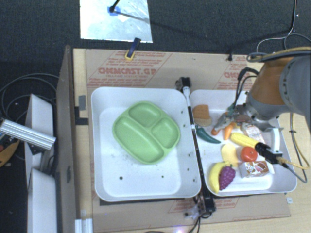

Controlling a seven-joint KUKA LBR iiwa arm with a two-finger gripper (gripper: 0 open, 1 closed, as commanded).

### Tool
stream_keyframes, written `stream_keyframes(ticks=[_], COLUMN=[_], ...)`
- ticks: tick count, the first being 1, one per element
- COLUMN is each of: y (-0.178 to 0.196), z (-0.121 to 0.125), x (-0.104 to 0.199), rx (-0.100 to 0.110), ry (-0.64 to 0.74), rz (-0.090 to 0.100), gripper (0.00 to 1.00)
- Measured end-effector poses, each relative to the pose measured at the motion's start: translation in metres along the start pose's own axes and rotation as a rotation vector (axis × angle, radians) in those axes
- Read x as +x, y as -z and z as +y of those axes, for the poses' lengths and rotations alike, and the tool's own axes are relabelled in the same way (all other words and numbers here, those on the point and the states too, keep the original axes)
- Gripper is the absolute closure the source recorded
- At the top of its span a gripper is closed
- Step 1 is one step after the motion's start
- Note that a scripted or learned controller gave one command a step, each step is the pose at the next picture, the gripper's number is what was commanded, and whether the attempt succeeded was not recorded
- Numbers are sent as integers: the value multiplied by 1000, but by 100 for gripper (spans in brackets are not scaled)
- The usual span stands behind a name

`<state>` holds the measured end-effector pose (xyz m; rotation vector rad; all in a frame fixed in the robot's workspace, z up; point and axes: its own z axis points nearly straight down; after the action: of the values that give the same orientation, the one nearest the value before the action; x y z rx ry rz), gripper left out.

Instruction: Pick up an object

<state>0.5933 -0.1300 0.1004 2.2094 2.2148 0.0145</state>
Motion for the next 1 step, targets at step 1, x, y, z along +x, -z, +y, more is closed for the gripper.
stream_keyframes(ticks=[1], y=[-14], z=[-26], x=[-18], rx=[11], ry=[-2], rz=[0], gripper=[0])
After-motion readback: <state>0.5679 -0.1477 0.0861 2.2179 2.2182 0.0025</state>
